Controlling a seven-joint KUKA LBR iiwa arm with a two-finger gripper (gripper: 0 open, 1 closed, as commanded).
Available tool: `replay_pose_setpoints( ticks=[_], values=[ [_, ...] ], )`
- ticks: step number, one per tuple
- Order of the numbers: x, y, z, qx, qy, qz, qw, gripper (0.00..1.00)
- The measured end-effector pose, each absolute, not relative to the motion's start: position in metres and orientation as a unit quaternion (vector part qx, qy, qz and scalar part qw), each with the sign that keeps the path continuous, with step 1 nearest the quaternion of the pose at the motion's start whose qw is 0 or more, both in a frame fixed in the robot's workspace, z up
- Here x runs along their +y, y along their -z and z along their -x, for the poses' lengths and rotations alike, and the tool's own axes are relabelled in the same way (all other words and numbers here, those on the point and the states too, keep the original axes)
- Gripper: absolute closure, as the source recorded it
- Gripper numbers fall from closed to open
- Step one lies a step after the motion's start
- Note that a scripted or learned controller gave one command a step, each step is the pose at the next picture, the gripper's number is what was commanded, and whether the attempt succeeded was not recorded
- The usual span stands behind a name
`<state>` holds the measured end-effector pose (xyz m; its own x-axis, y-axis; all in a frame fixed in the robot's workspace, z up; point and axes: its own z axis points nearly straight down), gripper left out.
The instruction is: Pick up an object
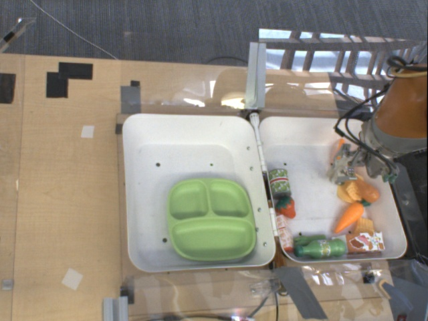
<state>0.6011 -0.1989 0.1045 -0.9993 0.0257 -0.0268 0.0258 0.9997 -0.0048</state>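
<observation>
bench: light wood top (60,199), dark carpet behind, two white bins side by side.
target area: right bin (304,146), small toys crowded along its right and near edges.
my gripper (342,172): down in the right bin near its right wall, just above the orange-yellow pieces (358,191). Can't tell the finger gap or whether anything is in it; too blurred.
carrot (349,217): orange, lying tilted, just in front of my gripper, apart from it.
carton (365,241): red and white, near right corner, beside the carrot.
green bottle (321,247): on its side along the near wall.
can (279,181): by the divider; red strawberry-like toy (286,207) just in front of it.
left bin (144,146): holds a green divided plate (211,218), flat.
</observation>
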Motion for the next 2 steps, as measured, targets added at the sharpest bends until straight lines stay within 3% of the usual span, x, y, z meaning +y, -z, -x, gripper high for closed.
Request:
replay_pose_setpoints(
  ticks=[1, 2],
  values=[
    [-0.128, -0.337, -0.601, 1.000, 0.0020, 0.020, 0.012, 1.00],
    [-0.131, -0.411, -0.661, 0.997, 0.0002, -0.083, 0.008, 1.00]
  ],
)
